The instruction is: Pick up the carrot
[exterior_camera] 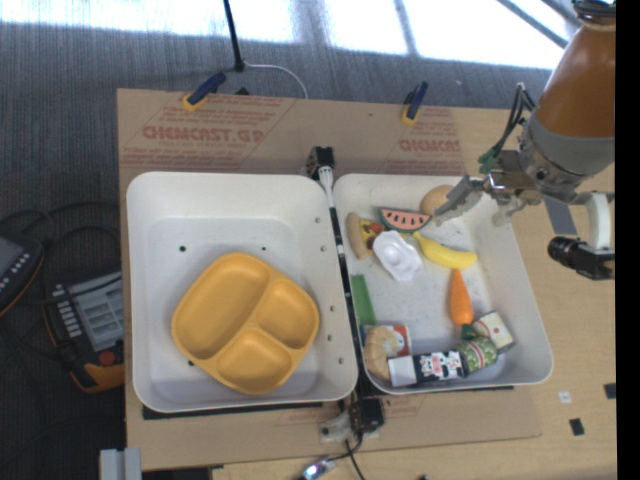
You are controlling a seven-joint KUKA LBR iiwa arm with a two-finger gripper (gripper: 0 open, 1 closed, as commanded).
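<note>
The orange carrot (459,299) lies lengthwise in the right bin (527,308), green tip toward the front, just below a yellow banana (447,254). My gripper (475,211) hangs over the bin's back right part, above and behind the banana and well apart from the carrot. Its fingers are spread open with nothing between them.
Around the carrot lie a watermelon slice (403,218), a white object (398,256), a tan round item (437,200), a green stick (360,298), a milk carton (435,366) and a small bottle (480,353). The left bin (160,218) holds a yellow divided plate (245,320).
</note>
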